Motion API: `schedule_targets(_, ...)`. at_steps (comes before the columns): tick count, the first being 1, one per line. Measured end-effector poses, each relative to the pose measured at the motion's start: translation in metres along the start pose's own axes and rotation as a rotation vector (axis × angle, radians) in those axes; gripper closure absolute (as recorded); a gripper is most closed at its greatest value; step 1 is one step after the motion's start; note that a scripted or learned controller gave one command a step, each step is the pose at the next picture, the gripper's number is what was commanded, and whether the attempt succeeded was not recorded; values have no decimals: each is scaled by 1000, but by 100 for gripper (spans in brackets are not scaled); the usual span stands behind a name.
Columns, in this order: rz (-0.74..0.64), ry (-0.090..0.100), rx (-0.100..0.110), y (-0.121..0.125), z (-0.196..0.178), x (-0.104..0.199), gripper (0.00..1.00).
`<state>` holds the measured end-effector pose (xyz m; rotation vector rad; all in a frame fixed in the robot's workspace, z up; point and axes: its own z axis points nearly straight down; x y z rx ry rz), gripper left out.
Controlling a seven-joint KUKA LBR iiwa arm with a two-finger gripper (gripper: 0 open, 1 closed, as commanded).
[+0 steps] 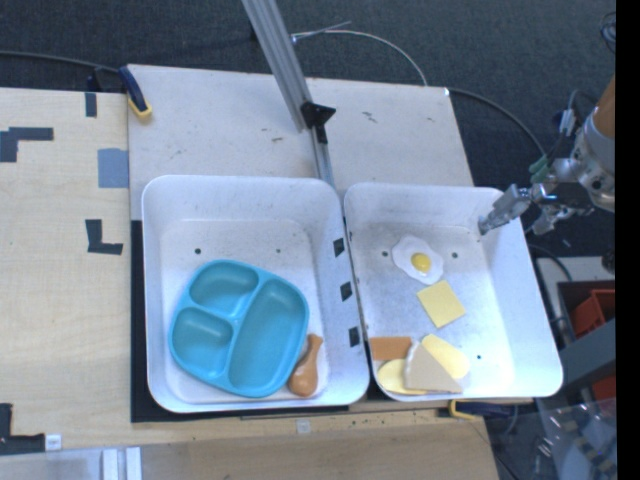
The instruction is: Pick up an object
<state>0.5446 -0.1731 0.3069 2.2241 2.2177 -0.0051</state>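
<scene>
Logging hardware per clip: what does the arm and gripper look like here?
At the right edge, a grey metallic wrist section with a sliver of orange above it. The gripper is small, dark grey metal with slim fingers, with thin dark cables looping near the wrist.

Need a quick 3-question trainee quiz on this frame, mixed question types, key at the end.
1. True or false: the blue divided plate lies in the right bin.
2. Which item lies closest to the fried egg? A) drumstick B) yellow cheese square C) yellow clamp
3. Fill in: the gripper hovers near the right bin's far-right ____.

Key: 1. False, it is in the left bin. 2. B. 3. Corner.
</scene>
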Motion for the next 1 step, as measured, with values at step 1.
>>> schedule_targets(1, 0, 1, -1, -9, 1, -29, 0)
